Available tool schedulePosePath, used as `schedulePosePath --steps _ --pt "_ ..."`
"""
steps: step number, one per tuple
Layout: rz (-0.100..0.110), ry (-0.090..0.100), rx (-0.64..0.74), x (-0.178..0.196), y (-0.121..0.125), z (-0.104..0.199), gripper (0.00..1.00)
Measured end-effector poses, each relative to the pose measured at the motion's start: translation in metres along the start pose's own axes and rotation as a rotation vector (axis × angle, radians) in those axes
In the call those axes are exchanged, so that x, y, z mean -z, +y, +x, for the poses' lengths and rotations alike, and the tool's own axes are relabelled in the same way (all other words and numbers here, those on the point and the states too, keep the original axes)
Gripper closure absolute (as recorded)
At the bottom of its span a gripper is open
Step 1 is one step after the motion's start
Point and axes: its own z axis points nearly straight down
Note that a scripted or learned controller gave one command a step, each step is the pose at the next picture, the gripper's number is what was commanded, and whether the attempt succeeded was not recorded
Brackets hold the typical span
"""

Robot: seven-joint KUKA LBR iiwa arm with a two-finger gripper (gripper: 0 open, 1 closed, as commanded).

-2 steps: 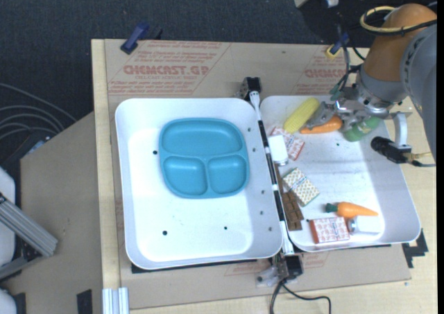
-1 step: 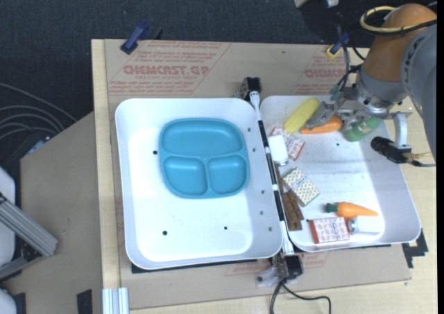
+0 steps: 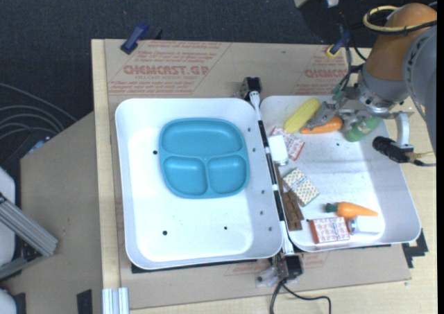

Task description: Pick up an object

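A: Which object is the arm at?

B: The carrot [image 3: 325, 126] at the far end of the right bin [image 3: 399, 191]. It lies with its orange body pointing left, and the gripper [image 3: 345, 117] is right down on its right end. Whether the jaws are wide, narrow or closed on it, I cannot tell; the wrist covers them.

A: What lies beside it?

B: A corn cob [image 3: 301, 115] just to the left, tilted, touching or nearly touching the carrot. A green object [image 3: 361, 128] sits just right of the gripper, partly under the wrist.

A: And the rest of that bin?

B: Along its left wall, small packets: a white one [image 3: 278, 147], a red-patterned one [image 3: 294, 146], a checked one [image 3: 301, 184] and a brown bar [image 3: 292, 210]. At the near end, a second carrot [image 3: 352, 208] above a red and white box [image 3: 329, 230].

A: The left bin?

B: The left bin [image 3: 139, 188] holds a blue divided tray [image 3: 204, 157], well apart from the arm [image 3: 399, 42], which reaches in from the far right.
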Motion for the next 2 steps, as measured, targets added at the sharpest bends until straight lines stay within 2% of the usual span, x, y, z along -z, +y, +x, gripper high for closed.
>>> schedulePosePath --steps 1,2 --pt "0.003 0.007 0.002 0.0001 0.0006 -0.0036 0.00" --pt "-0.006 -0.019 -0.004 -0.0001 -0.0012 0.0021 0.00"
